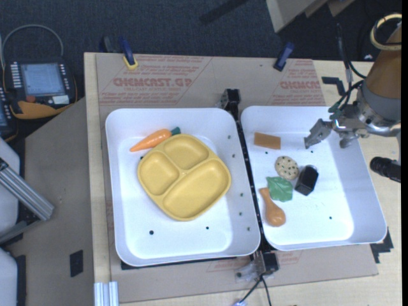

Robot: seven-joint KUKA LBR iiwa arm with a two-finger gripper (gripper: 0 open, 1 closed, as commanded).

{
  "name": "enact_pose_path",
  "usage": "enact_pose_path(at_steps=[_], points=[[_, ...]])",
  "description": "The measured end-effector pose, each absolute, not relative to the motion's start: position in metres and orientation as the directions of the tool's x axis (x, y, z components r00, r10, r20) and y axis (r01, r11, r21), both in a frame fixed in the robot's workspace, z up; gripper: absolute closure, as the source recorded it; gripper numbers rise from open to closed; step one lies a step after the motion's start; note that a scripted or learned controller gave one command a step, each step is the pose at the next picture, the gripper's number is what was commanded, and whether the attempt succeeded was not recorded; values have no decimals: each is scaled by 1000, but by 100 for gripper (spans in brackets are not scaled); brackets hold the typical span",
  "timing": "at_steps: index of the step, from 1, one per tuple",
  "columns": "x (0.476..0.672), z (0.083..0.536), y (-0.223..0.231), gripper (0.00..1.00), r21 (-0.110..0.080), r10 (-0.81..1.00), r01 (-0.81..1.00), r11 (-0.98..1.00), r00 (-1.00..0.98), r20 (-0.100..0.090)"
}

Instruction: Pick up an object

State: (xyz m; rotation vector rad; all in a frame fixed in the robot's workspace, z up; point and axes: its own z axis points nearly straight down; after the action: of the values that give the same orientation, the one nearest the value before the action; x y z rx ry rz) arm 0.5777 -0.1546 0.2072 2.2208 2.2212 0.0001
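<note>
Poised above the far right part of the right bin (357,231), the claw (331,136) hangs spread open with nothing between its fingers, well apart from the cluster of small things lower left of it. Nearest as a target: a black block (306,180), dark, blocky, lying tilted on the bin floor, just beside a speckled cookie (287,166) and a crumpled green piece (280,189). Below those, an orange pear-shaped toy (273,210); farther back, apart from the rest, a flat tan slab (267,141). Likely trouble: crowding. Fingers coming down on the block could land on the cookie or green piece instead, nudging the lot sideways or pinching two at once. Could also close on a slanted face and squeeze the block out, given its tilt. Flat slab and cookie probably too low to the floor for a sure pinch; fingertips apt to scrape white plastic and shut on air. In the left bin (121,190), on the same worktop (191,75), a yellow divided plate (184,177) with a toy carrot (150,139) touching its far rim, out of the way.
</note>
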Motion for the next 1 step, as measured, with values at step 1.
enact_pose_path(at_steps=[1], points=[[581, 151, -145, 0, -7, 1000, 1000, 2, -2, 2]])
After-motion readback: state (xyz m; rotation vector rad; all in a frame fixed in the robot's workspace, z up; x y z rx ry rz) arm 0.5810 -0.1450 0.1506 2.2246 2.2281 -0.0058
